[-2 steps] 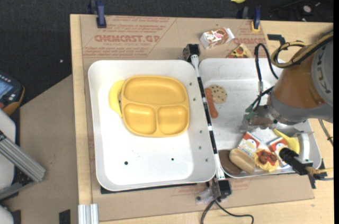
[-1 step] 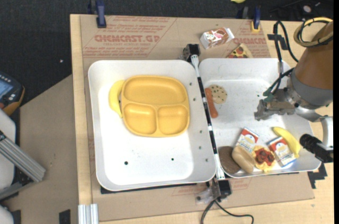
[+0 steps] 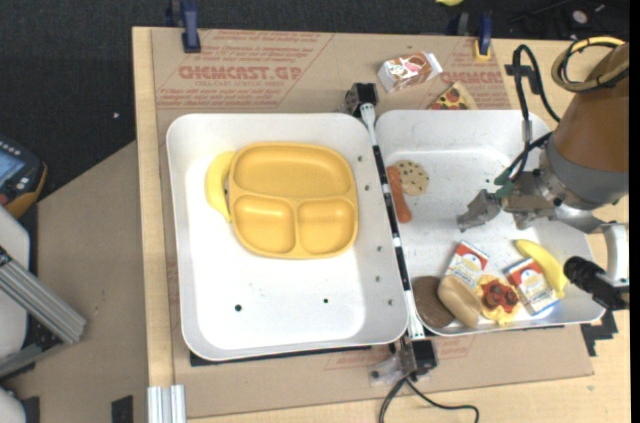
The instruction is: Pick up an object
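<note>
My gripper (image 3: 478, 212) hangs over the middle of the right bin (image 3: 450, 136), pointing left, with its fingers apart and nothing between them. Below it, along the bin's front, lie a small carton (image 3: 466, 263), a bread roll (image 3: 460, 301) on a brown disc (image 3: 428, 299), a red toy food piece (image 3: 495, 294), a second carton (image 3: 530, 283) and a banana (image 3: 540, 261). A cookie (image 3: 410, 178) and a sausage (image 3: 399, 198) rest at the bin's left wall. The left bin (image 3: 270, 311) holds a yellow divided tray (image 3: 295, 201) with a yellow banana-like piece (image 3: 215, 183) at its left.
The grey arm (image 3: 592, 146) and its cables enter from the right, over the right bin's far corner. Behind the bins, on the brown board, sit a small printed carton (image 3: 410, 71) and a pizza-slice toy (image 3: 455, 98). Blue clamps (image 3: 187, 21) grip the board's back edge.
</note>
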Motion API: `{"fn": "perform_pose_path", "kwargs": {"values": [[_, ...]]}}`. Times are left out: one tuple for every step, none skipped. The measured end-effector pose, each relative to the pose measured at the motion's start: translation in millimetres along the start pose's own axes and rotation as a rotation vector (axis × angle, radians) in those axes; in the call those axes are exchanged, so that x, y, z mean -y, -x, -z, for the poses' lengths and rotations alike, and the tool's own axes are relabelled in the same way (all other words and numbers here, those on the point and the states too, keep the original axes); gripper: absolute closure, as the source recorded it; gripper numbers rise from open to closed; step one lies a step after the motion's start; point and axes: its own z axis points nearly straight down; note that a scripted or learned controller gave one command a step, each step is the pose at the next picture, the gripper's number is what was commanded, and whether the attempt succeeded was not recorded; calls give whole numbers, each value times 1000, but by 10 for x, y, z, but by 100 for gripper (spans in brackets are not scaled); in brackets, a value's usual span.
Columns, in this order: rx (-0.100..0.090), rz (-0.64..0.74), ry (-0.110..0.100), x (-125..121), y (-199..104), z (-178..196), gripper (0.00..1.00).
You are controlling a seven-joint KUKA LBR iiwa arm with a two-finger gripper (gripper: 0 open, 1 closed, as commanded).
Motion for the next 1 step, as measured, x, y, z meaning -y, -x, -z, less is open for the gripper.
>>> {"fn": "perform_pose_path", "kwargs": {"values": [[-2, 0, -5, 85, -159, -986, 0]]}}
